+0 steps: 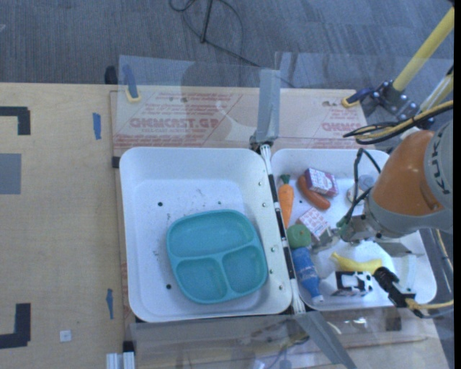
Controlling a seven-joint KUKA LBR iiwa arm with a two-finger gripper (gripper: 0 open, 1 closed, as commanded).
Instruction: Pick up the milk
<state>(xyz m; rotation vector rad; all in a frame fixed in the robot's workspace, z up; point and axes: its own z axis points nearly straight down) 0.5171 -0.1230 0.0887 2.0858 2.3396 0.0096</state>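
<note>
Clearly the right bin [426, 285] is the stocked one: a carrot [286, 202], a green fruit-like toy [298, 235], a blue bottle [307, 272], a red sausage-like piece [315, 197], a purple packet [320, 180], a banana [357, 262] and a black-and-white cow-patterned thing [353, 282] crowd its floor, many touching or nearly so. The milk [315, 220], judged to be the small white carton with red checks, lies near that bin's middle, just beside the green toy and below the sausage piece. The arm [407, 189] reaches over the bin's right side, and the gripper [347, 229] hangs just beside the carton on its right, presumably lined up for a grasp; whether it is spread or closed I cannot tell, since the wrist hides it. Nothing shows the carton gripped.

The left bin [144, 173] carries a teal divided plate [215, 254] toward its near edge, likely a set-down place. Both bins sit on a pale wooden worktop [57, 216] marked with black and blue tape, a printed cardboard sheet [187, 119] along its far edge. Beyond lies grey carpet with trailing cables [209, 21]; yellow tubing [428, 43] crosses the upper right corner.
</note>
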